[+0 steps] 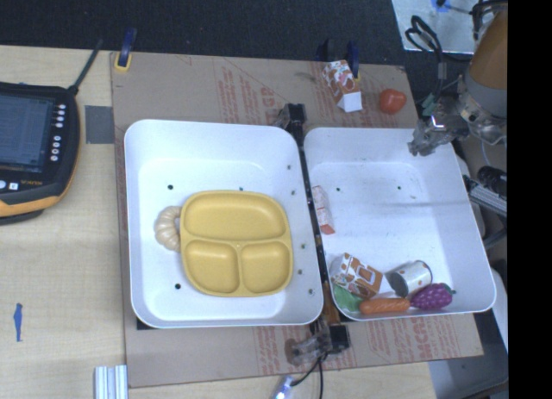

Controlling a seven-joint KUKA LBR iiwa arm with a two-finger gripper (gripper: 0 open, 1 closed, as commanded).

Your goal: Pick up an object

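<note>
The right bin [405,216] holds a cluster at its near edge: a small printed carton [356,275], an orange carrot [385,306], a silver can [410,277], purple grapes [431,296] and a green piece [345,300]. A slim red and white packet [322,209] lies against the bin's left wall. My gripper [425,140] hangs over the bin's far right corner, well away from all of them, with nothing visible between its fingers.
The left bin [155,165] holds a yellow divided tray [235,242] with a beige ridged item [167,227] beside it. Behind the bins lie a small carton [341,84] and a red tomato-like ball [392,101]. A tablet controller [30,147] sits far left.
</note>
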